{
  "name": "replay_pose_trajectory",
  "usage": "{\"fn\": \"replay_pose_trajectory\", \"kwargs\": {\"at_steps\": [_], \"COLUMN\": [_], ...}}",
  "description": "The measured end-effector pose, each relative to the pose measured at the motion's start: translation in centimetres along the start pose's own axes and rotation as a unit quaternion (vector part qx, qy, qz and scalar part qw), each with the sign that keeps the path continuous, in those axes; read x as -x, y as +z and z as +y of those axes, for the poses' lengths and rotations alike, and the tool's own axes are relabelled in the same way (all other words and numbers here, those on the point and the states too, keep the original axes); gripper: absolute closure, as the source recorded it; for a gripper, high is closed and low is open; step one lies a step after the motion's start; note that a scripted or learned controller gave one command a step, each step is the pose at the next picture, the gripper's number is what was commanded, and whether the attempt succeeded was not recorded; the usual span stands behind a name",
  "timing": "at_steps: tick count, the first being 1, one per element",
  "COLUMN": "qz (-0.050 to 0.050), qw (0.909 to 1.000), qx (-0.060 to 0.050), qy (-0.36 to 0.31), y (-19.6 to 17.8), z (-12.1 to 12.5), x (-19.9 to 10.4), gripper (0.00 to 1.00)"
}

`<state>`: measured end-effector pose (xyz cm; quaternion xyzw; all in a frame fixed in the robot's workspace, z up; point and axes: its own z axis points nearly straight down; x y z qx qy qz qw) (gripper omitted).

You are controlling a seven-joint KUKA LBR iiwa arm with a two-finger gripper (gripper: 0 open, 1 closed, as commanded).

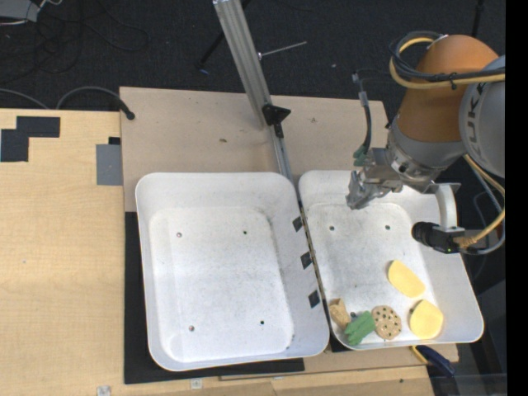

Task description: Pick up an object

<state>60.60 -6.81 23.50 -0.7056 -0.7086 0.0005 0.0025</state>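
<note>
Objects [388, 308] unlabelled at right bin's [346, 246] near edge; end effector [361, 195] well apart, grip state indiscernible.

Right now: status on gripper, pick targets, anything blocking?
Gripper over right bin's far end, nothing visibly held. Two yellow pieces, cookie, green item at near end. Nothing between gripper and them.
</note>
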Motion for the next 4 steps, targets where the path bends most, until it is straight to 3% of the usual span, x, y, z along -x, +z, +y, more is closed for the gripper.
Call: {"fn": "replay_pose_trajectory", "kwargs": {"at_steps": [3, 4], "qz": [0.000, -0.001], "qw": [1.0000, 1.0000], "qx": [-0.001, -0.001], "qy": [0.000, 0.003], "y": [-1.6, -1.6], "z": [-5.1, -5.0], "x": [-14.9, -14.6], "gripper": [1.00, 0.00]}}
